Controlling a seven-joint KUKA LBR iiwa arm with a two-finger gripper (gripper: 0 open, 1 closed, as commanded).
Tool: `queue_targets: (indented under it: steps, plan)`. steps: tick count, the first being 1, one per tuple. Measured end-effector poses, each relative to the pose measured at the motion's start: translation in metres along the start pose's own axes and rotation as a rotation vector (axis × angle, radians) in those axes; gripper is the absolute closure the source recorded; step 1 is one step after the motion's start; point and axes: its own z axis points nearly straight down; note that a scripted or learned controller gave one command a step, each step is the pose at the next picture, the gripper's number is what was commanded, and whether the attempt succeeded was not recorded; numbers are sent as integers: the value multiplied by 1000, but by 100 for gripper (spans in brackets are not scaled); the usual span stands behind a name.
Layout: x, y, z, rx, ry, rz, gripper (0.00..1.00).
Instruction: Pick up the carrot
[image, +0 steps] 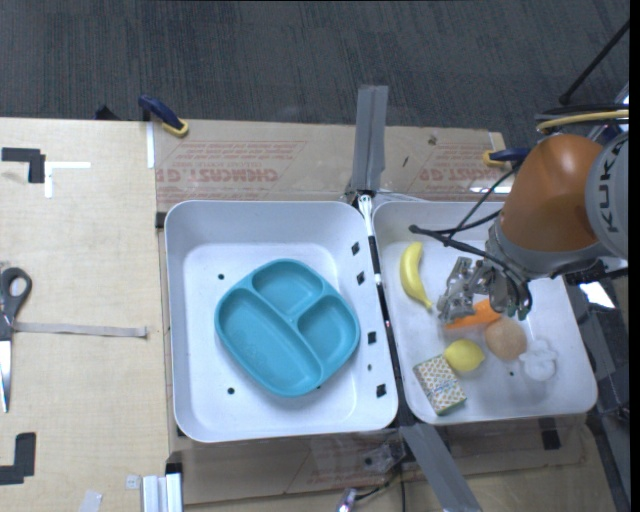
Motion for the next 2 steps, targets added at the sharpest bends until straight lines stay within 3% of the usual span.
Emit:
queue_targets:
  steps: [1, 2]
  plan:
    - [-8, -13, -119, -3, 5, -375, 100]
    - [-8, -13, -119, -3, 5, -375, 0]
